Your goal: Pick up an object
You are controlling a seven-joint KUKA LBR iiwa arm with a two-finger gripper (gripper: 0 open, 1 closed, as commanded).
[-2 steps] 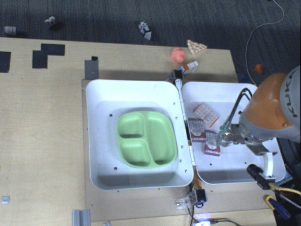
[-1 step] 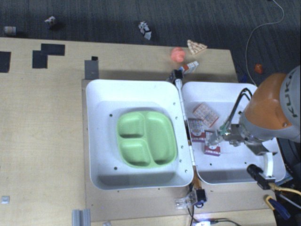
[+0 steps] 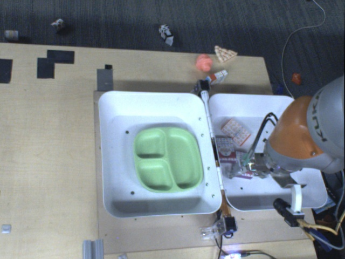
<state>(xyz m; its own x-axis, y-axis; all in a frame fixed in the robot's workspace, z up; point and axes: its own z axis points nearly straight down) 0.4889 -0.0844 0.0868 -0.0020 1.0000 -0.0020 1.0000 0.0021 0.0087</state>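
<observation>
Arm [image 3: 302,134]: over right bin [image 3: 269,198]. Claw [image 3: 241,168]: low among small objects [image 3: 229,144]; grip state indeterminable. Step: reaching to grasp. Next: confirm hold, then lift.

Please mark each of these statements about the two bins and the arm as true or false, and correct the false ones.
1. A green divided tray lies in the left bin. True.
2. The green tray has only one compartment. False: it has three, two smaller ones on its left and a larger one on its right.
3. The arm's gripper is down in the right bin. True.
4. A waffle-patterned piece lies in the left bin. False: it lies in the right bin, near the divider.
5. A pink ball sits inside the right bin. False: it rests on the bench beyond the bins.
</observation>
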